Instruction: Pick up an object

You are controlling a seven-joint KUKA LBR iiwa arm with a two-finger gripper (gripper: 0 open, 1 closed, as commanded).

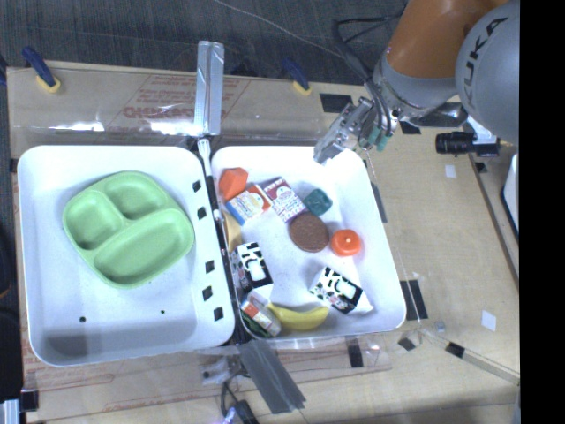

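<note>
claw [334,144]: over the right bin's [375,203] far rim, nothing in its grip — can't tell how wide it's open
nearest target: teal block [318,201], just inside, below-left of claw
next: short drop inward

Green divided plate [129,227] in left bin [35,325], blue clamps [41,69] on bench edge

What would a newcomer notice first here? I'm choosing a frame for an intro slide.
Probably the green divided plate, alone in the left bin. Next, the clutter in the right bin: a banana at its near edge, a brown disc mid-bin. The gripper hangs over that bin's far right corner.
</note>
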